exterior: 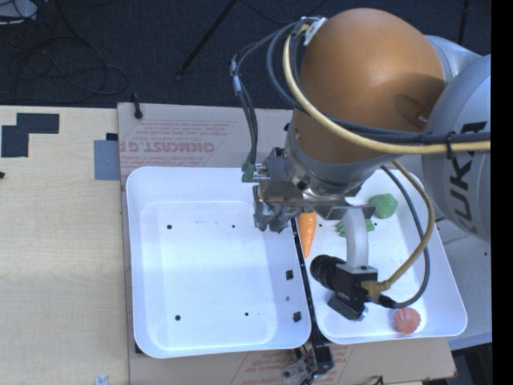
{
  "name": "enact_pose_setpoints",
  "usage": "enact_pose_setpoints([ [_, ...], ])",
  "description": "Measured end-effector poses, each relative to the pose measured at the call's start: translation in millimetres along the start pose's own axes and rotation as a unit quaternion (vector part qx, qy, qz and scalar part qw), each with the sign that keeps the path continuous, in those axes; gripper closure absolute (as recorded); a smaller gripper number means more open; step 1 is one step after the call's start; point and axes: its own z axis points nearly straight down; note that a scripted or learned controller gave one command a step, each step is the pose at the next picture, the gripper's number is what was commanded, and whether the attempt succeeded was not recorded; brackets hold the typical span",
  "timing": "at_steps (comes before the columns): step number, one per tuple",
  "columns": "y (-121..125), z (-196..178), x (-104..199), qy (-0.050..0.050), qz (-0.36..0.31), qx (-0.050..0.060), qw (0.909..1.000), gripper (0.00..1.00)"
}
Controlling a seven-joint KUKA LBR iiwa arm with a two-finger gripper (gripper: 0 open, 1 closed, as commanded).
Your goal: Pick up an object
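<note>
My gripper (275, 213) hangs low over the divider between the two bins, under the big orange wrist band (365, 62). An orange carrot-shaped piece (307, 234) lies just right of the gripper at the right bin's left edge, pointing toward the front. It sits close beside the gripper body, and I cannot tell whether they touch. A green object (385, 206) rests further right in the same bin, partly hidden by the arm. A small pink-red ball (406, 320) sits near that bin's front right corner.
The left white bin (160, 215) and the right white bin (449, 311) stand side by side on cardboard. A black device on a yellow cable (346, 284) hangs from the arm over the right bin, with a white bracket (357, 243) above it.
</note>
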Motion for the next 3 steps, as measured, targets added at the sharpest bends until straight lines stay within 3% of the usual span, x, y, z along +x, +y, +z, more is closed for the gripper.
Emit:
enact_pose_setpoints([
  [1, 16, -62, 15, 0.002, -0.001, -0.007, 1.0000, 1.00],
  [2, 33, -123, 4, 0.002, -0.001, -0.006, 1.0000, 1.00],
  [3, 29, -44, 82, 0.000, -0.004, -0.001, 1.0000, 1.00],
])
